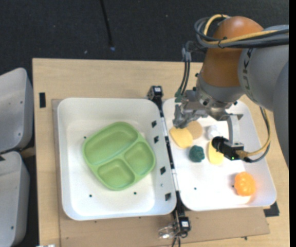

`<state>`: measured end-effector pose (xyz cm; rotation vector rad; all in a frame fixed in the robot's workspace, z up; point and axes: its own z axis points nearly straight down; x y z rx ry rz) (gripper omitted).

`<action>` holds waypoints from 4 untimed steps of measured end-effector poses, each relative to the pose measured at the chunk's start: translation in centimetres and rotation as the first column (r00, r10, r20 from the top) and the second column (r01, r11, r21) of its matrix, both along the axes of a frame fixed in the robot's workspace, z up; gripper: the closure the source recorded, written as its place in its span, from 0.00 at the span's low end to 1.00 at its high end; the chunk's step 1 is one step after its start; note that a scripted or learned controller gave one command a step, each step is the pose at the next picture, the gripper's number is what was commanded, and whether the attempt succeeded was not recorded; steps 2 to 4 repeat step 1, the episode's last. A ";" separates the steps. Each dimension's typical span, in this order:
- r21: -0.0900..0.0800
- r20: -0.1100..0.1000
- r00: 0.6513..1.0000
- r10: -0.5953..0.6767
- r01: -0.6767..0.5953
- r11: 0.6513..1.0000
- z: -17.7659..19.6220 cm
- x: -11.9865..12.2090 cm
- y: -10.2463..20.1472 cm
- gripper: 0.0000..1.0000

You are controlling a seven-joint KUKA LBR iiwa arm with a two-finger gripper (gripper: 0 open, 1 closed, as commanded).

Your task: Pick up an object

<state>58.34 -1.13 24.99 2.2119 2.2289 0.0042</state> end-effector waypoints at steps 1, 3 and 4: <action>-0.001 -0.001 1.000 -0.001 0.001 1.000 -1.3 2.2 4.8 1.00; -0.001 -0.001 1.000 -0.001 0.001 1.000 -1.3 2.2 4.8 1.00; -0.001 -0.001 1.000 -0.001 0.001 1.000 -1.3 2.2 4.8 1.00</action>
